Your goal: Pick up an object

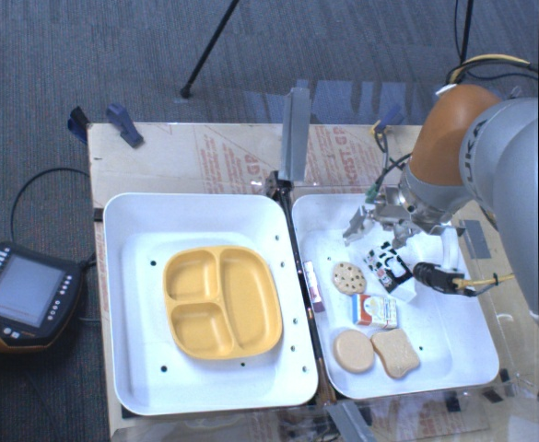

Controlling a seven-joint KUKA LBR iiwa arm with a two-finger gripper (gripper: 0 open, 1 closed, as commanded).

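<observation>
Where nearest the camera, in the right-hand bin (472, 362): a toast slice (395, 353) and a round tan biscuit (353, 350), side by side, just touching or nearly so. Just beyond them, a small red-and-white carton (374, 310), lying flat. Farther in, a chocolate-chip cookie (348, 277), and near it on the right a black-and-white patterned packet (389, 265), tilted. Against that bin's left wall, a slim stick-shaped item (312, 285), too small to identify. All of these resting on the bin floor, none lifted.

Alongside, in the left-hand bin (126, 247), a yellow three-compartment plate (222, 300), about mid-bin. Off the bench to the left, on the carpet, a teach pendant (20, 293) with a grey screen.

Over the far half of the right-hand bin, the gripper (380, 230), hanging just beyond the packet and the cookie; fingers spread apart, with nothing between them. Above it, the grey arm with its orange band (453, 141), reaching in from the right.

Farther back, bare bench board with red printing (214, 159), a grey upright post (296, 132) between the bins, a blue clamp (122, 124) at the far left corner. Beyond all, dark carpet (66, 44) and a thin stand leg (214, 40).
</observation>
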